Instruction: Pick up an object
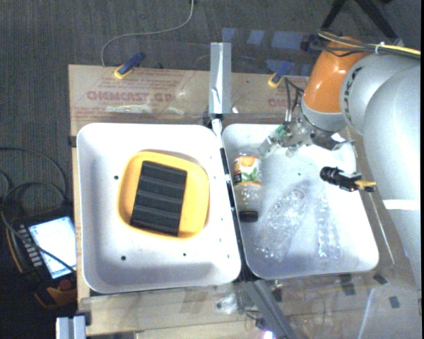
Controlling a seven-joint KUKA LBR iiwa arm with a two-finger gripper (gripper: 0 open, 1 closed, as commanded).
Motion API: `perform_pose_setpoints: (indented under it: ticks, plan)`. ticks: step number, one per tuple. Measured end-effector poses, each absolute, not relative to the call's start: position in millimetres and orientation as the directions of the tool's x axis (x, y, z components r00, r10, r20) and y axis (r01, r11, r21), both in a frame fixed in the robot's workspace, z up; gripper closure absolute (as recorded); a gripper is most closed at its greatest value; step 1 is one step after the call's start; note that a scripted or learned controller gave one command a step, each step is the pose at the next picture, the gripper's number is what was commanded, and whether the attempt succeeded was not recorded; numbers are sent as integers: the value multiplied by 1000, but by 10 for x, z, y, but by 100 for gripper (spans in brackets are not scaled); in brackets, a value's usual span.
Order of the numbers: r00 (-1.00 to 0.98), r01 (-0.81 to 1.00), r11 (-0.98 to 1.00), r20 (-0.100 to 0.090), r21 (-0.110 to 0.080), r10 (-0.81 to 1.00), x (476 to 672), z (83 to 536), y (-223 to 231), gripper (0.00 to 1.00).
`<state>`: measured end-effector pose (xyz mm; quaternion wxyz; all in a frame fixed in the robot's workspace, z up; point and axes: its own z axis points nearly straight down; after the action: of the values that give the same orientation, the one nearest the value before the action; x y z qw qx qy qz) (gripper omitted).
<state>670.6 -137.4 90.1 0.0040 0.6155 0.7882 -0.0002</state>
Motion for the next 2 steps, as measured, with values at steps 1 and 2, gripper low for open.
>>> perform_pose_setpoints:
  ticks: [1,2]
  plan:
    - [-259,966,259,-6,9,966,5989,912,-1676,0]
    - [-281,959,282,-14,10,959,6336,915,-1226,0]
